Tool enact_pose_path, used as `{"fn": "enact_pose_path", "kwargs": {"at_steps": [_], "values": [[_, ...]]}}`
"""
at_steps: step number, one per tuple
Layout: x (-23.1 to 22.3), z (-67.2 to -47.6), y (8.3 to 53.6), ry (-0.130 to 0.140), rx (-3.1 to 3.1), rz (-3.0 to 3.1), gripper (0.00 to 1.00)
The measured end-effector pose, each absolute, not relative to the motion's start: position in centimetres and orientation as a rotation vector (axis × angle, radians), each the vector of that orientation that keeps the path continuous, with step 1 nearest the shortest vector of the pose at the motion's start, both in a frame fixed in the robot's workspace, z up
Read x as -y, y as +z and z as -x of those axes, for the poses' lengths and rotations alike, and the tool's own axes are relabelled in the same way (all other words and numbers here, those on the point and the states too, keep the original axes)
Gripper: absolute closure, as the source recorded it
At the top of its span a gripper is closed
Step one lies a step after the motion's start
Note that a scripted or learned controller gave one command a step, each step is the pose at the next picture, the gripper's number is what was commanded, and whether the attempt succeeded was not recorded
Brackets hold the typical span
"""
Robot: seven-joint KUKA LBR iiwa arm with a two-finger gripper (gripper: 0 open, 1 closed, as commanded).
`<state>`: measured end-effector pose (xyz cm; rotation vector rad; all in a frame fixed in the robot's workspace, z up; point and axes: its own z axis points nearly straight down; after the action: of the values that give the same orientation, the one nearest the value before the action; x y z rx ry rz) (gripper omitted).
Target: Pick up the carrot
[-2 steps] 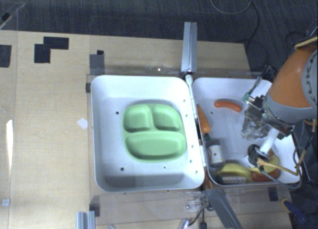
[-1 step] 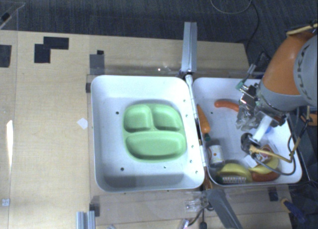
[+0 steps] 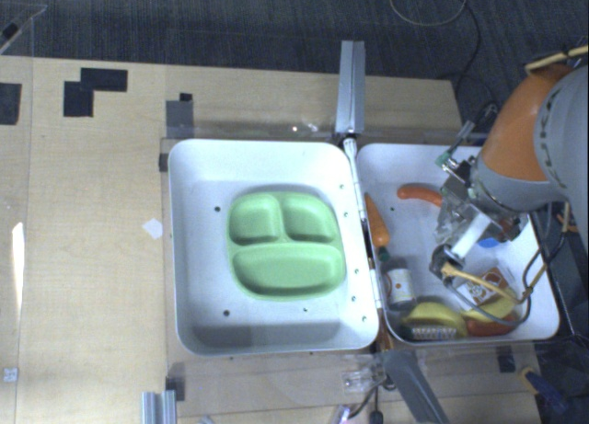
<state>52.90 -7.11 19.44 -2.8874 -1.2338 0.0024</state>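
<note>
The carrot (image 3: 375, 221) is a slim orange piece with a dark green end. It lies along the left wall of the right bin (image 3: 548, 319), pointing toward the back. My gripper (image 3: 448, 218) hangs over the middle of that bin, to the right of the carrot and apart from it. Nothing shows between its fingers. A curved orange piece (image 3: 420, 194) lies just behind and to the left of the gripper, partly under the wrist.
The left bin (image 3: 193, 229) holds a green divided plate (image 3: 284, 242). At the front of the right bin lie a small tin (image 3: 398, 285), a yellow banana (image 3: 436, 314) and a red item (image 3: 480, 326). A metal divider post (image 3: 351, 91) stands between the bins.
</note>
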Motion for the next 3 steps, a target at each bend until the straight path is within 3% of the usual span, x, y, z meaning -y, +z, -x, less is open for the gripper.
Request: {"fn": "enact_pose_path", "kwargs": {"at_steps": [1, 2, 3], "values": [[4.9, -50.5, 18.2, 0.003, 0.896, 3.009, 1.00], [8.5, -48.9, 23.2, -0.001, 0.997, 2.980, 1.00], [11.4, -48.8, 22.4, 0.000, 1.337, 2.843, 1.00]]}}
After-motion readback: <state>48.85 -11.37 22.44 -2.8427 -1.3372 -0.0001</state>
